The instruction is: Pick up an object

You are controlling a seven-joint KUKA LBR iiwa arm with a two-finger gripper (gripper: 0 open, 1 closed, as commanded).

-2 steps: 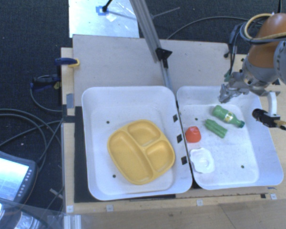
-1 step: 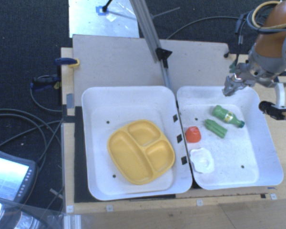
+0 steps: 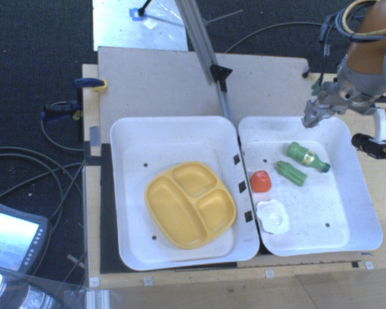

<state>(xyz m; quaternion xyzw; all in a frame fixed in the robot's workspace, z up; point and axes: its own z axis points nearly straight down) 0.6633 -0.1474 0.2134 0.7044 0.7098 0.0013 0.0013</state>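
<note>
Where compartments curve — glossy yellow tray [image 3: 190, 203]

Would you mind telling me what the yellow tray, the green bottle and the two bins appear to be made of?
The yellow tray looks like moulded plastic: one even colour, smooth, rounded compartment walls, a soft sheen. The green bottle seems to be glossy plastic, probably a toy, with a bright highlight along its side. The left bin and right bin look like thin white matte plastic with rounded rims, though foam cannot be ruled out.

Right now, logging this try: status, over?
End effector above right bin's far rim, holding nothing seen. Green bottle, green pickle, red cup lying untouched. Nothing in the way.
</note>
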